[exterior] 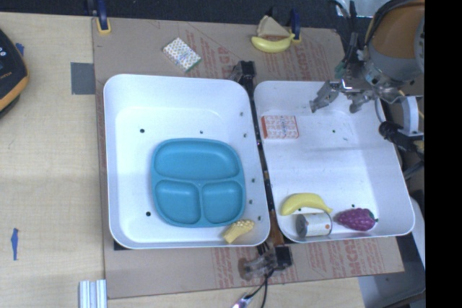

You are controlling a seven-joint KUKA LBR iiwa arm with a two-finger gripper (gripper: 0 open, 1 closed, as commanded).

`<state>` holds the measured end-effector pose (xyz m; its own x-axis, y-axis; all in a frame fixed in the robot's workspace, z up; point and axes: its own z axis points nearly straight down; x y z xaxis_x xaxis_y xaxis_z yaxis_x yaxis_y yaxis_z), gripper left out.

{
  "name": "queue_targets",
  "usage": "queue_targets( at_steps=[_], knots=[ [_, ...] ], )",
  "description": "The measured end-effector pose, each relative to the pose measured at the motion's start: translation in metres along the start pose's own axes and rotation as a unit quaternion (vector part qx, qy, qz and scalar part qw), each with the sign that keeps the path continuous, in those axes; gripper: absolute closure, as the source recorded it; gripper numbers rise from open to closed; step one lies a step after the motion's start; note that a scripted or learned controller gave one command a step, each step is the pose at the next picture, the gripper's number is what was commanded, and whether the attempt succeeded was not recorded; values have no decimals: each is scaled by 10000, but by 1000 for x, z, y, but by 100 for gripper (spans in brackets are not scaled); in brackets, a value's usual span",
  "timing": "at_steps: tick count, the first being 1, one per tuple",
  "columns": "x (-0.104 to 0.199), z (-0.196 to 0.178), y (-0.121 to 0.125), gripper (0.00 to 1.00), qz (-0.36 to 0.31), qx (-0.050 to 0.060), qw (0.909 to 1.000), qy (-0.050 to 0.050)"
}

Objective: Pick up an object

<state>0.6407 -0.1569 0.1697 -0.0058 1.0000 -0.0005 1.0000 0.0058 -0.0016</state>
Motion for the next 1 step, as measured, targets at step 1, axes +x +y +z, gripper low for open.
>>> queue_targets(
  at_steps=[1],
  knots=[
    [-33, 78, -115, 0, 9, 14, 10000, 0]
  ],
)
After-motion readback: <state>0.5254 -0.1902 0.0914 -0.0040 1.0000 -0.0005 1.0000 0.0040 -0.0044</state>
